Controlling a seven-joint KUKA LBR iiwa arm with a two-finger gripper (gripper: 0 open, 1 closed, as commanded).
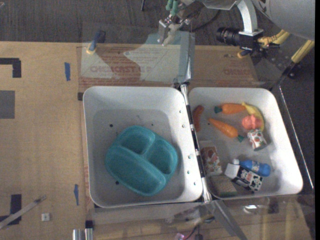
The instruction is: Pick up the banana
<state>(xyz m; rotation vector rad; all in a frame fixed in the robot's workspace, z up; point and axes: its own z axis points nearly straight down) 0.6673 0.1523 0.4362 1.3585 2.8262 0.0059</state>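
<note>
The yellow banana lies curved in the far right part of the right bin, between an orange carrot and a pink toy. My gripper hangs high above the bench behind the left bin, well away from the banana. Its fingers point down with nothing between them, and the gap between them is too small to judge.
A teal divided plate lies in the left bin. The right bin also holds a second carrot, a brown sausage, a small red-and-white carton, a blue-capped bottle, a cow-patterned carton and a snack packet.
</note>
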